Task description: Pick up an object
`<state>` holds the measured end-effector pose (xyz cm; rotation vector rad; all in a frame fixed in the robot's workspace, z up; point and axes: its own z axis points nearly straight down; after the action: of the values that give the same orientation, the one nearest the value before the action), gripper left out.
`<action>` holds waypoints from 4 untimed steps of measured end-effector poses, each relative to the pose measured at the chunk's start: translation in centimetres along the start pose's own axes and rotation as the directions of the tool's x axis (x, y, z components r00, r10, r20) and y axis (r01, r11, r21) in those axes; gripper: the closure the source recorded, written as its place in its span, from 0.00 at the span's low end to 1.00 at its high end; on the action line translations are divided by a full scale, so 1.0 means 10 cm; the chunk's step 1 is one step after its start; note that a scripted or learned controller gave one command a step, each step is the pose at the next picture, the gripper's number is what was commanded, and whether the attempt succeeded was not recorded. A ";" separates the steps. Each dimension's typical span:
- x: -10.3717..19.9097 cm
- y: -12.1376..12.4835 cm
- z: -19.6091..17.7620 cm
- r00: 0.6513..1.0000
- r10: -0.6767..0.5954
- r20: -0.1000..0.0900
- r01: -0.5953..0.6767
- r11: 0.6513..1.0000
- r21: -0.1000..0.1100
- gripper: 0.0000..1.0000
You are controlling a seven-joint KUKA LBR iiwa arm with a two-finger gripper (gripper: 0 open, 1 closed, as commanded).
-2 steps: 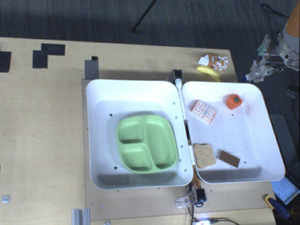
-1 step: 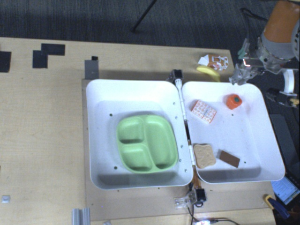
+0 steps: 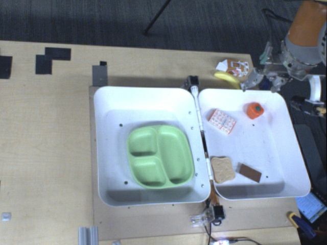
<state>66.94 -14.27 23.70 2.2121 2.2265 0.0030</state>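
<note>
Whether the jaws are apart or closed cannot be told; the gripper (image 3: 261,80) hangs at the far right edge of the right bin (image 3: 291,152), nothing visibly held in it. Inside that bin lie four things: an orange toy (image 3: 255,110) near the far right corner, a red-and-white patterned box (image 3: 222,121) left of it, a tan slice of bread (image 3: 223,169) at the near left, and a brown bar (image 3: 250,173) just beside the bread. The left bin (image 3: 110,137) holds a green divided tray (image 3: 160,156). A banana (image 3: 227,78) and a small packet (image 3: 234,66) rest on the bench beyond the right bin.
</note>
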 end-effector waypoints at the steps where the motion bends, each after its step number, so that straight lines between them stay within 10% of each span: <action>1: 0.23 -0.37 1.32 1.000 0.004 -0.001 -0.004 1.000 0.001 0.00; 2: 0.49 -0.71 1.51 1.000 0.004 -0.001 -0.004 1.000 -0.001 0.00; 3: 0.50 -0.69 1.39 1.000 0.003 -0.001 -0.003 1.000 -0.007 1.00; 4: -0.18 -0.33 0.98 1.000 0.004 0.002 -0.004 1.000 -0.002 1.00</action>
<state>63.70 -16.07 13.92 2.2141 2.2203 0.0032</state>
